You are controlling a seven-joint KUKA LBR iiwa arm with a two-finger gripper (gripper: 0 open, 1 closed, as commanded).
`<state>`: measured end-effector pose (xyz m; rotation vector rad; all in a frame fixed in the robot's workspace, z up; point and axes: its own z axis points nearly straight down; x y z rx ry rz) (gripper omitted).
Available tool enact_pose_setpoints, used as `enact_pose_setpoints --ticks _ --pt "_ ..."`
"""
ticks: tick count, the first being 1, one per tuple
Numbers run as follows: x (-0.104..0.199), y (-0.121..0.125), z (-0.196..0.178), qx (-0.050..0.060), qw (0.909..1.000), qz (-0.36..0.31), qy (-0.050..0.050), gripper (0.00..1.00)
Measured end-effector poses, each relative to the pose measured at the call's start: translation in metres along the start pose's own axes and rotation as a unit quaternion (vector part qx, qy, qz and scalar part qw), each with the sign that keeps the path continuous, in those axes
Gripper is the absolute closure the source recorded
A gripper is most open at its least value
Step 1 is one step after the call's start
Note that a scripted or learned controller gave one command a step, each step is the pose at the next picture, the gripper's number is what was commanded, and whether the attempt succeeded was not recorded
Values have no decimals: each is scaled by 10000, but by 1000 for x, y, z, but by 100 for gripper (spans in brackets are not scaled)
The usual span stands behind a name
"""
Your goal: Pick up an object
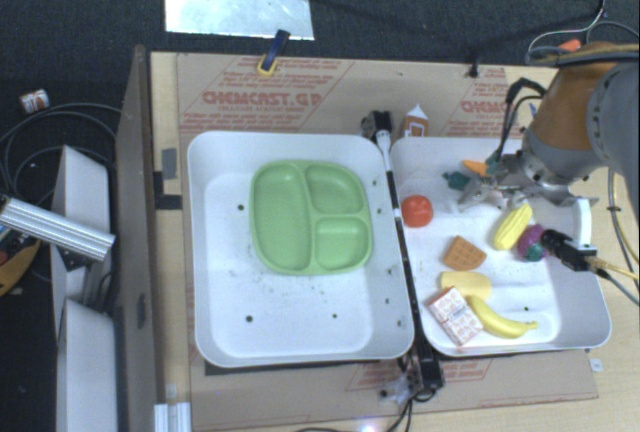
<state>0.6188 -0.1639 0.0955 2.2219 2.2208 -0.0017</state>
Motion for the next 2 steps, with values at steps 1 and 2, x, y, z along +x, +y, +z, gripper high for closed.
enact_pose_setpoints --ticks 1,2 --pt "-5 -42 12 10 10000 0 5 0" --pt "14 32 13 78 10000 -15 27 0"
